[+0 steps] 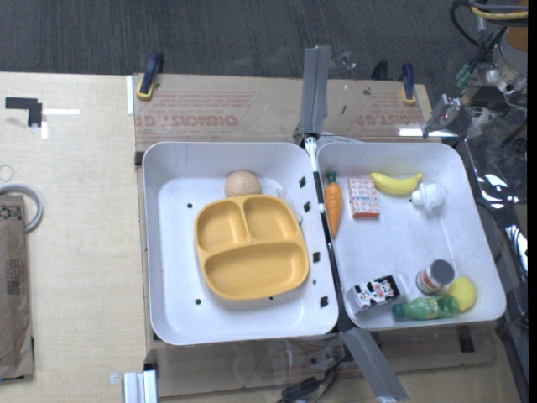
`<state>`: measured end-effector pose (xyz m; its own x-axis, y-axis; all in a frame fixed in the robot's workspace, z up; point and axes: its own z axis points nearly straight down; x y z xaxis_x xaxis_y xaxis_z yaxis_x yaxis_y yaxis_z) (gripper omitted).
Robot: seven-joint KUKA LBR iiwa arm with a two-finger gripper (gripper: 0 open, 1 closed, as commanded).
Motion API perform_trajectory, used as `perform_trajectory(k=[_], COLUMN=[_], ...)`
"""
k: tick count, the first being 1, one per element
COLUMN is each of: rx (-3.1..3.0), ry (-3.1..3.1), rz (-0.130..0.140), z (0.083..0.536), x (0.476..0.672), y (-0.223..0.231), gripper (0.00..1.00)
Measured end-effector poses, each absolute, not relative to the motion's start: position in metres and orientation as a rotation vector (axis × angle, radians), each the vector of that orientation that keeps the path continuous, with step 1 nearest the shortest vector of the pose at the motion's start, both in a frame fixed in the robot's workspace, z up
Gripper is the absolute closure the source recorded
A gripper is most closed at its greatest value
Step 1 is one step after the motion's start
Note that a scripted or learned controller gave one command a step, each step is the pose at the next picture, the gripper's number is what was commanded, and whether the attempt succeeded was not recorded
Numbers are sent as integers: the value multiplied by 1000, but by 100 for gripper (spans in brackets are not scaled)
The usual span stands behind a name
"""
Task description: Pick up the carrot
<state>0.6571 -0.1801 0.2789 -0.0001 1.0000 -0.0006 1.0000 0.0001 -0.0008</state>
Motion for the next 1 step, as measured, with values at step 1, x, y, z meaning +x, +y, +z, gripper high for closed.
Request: perform_trajectory(k=[1], rx=[-2229], ry=[-2213], rz=[4], z=[138], x=[641], y=[-123], gripper=[0])
